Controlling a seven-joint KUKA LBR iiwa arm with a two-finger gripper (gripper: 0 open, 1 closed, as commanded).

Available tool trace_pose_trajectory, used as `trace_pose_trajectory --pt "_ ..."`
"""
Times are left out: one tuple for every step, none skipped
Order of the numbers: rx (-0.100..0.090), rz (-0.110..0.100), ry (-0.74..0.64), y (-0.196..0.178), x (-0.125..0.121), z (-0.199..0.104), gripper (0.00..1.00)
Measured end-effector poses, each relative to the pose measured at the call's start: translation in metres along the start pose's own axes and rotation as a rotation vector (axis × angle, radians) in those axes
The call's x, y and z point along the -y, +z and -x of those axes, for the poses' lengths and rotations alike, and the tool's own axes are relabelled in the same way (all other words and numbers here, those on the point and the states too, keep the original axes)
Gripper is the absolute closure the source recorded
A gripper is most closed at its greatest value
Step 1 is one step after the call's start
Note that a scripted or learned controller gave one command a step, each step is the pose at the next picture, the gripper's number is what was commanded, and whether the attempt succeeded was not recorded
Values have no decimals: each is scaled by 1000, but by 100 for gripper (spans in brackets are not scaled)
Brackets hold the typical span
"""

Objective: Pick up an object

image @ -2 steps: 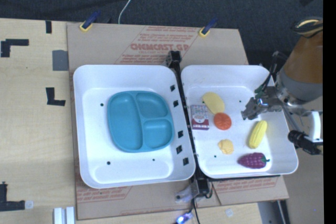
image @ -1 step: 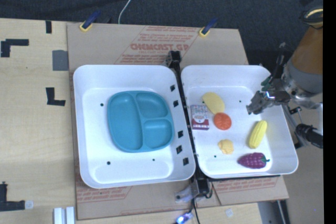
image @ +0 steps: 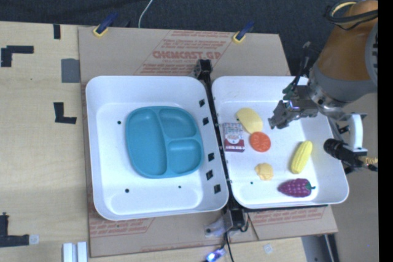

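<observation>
The right white plastic bin point(image: 334, 193) has six small toy foods in it. A pale yellow lemon-shaped toy point(image: 250, 119) lies near the top of the group. Just below it sits a round orange-red tomato toy point(image: 261, 142). To the left of the tomato is a small flat packet with red and white print point(image: 233, 136), close to the wall between the two bins. A yellow corn cob toy point(image: 301, 156) lies tilted to the right of the tomato. Lower down there is a small yellow-orange lumpy toy point(image: 264, 171). A purple bunch of grapes toy point(image: 295, 188) lies near the bottom edge of the bin.

The dark two-finger gripper point(image: 280, 119) hangs over the upper right part of this bin. It is near the lemon toy, a little to its right. The picture is too dark and small there to tell how wide it is open. Nothing can be seen in its grip. All six toys lie on the bin floor.

The grey arm with the orange band point(image: 350, 58) comes in from the right side.

The left white plastic bin point(image: 101, 107) holds a blue plastic plate with three sections point(image: 164, 141), lying flat in the middle. Both bins sit side by side on a brown cardboard sheet point(image: 178, 52), which rests on a light wooden bench point(image: 37, 150).
</observation>
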State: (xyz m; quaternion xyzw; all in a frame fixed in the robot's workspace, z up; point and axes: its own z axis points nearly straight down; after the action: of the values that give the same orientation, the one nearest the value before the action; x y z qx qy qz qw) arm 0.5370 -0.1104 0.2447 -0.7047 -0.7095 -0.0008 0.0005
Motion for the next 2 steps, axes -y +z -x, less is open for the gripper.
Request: trace_pose_trajectory --pt "0 -2 1 1 -4 -45 100" --pt "0 -4 0 17 -11 -98 100"
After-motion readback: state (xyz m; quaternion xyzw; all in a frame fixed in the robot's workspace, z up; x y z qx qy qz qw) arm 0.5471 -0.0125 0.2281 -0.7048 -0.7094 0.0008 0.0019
